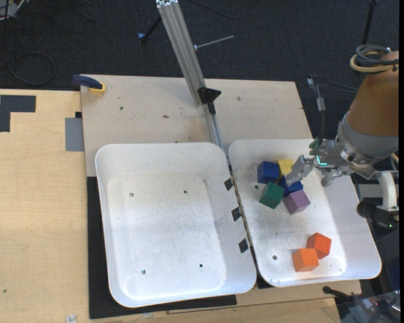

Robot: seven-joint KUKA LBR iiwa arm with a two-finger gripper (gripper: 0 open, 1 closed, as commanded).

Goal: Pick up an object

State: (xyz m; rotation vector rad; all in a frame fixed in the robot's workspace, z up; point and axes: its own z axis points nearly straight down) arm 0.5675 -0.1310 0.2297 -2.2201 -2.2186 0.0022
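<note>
A cluster of blocks is lying in the right bin (363, 251), toward its far edge: a blue block (268, 172), a yellow block (286, 166), a green block (272, 195) and a purple block (296, 201), packed touching one another, so any one of them is likely being crowded by its neighbours. The pincer (297, 173) is being lowered into the middle of this cluster, just above the purple block; whether it is released or clenched cannot be told, and no block is being seen held. Two orange blocks (312, 252) are sitting well apart near the bin's near right corner. The left bin (114, 163) is standing beside it on the desk (141, 110).
</note>
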